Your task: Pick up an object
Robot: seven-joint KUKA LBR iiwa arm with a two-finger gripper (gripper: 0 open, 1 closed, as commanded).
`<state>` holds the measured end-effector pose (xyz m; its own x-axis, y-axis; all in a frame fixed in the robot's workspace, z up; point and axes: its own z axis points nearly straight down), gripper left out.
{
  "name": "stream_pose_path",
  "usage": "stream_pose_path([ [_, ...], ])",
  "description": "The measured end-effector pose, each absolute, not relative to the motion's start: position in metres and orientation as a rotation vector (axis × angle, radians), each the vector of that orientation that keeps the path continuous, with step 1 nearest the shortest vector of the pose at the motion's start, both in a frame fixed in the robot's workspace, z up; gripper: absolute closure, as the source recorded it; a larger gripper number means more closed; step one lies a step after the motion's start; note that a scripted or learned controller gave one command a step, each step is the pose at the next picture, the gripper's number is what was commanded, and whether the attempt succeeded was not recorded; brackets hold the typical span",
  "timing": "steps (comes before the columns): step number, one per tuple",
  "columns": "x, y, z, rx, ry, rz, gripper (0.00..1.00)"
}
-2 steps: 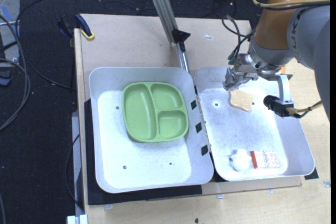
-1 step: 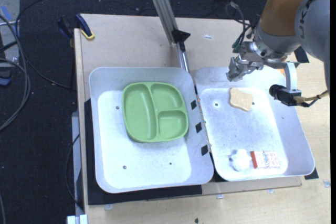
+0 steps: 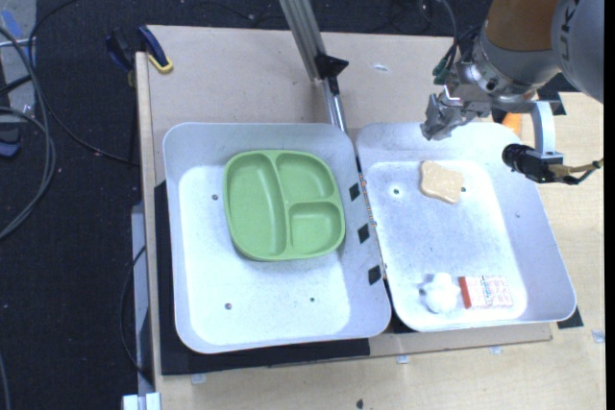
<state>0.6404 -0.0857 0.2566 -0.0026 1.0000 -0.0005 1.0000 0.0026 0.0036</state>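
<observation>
Camera view, near edge of right bin: white ball-like lump touching small red-and-white packet. Mid-bin: tan bread-like slice, flat, alone. Left bin carries green divided plate. Far rim: gripper hovers above bin's back edge, nothing between fingers; spread — cannot tell. Looks like approach step. Next move likely calls for short shift toward slice, then straight descent.

The worktop is pale wood. Two white bins lie on it side by side: the left bin and the right bin. A yellow-tipped clamp sits at its far left corner.
</observation>
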Motion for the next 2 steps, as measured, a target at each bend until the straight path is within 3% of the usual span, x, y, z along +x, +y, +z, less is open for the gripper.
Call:
stream_pose_path([
  [1, 0.604, -0.053, 0.248, 2.219, 2.228, -0.003, 1.0],
  [2, 0.579, -0.016, 0.237, 2.217, 2.229, -0.003, 1.0],
])
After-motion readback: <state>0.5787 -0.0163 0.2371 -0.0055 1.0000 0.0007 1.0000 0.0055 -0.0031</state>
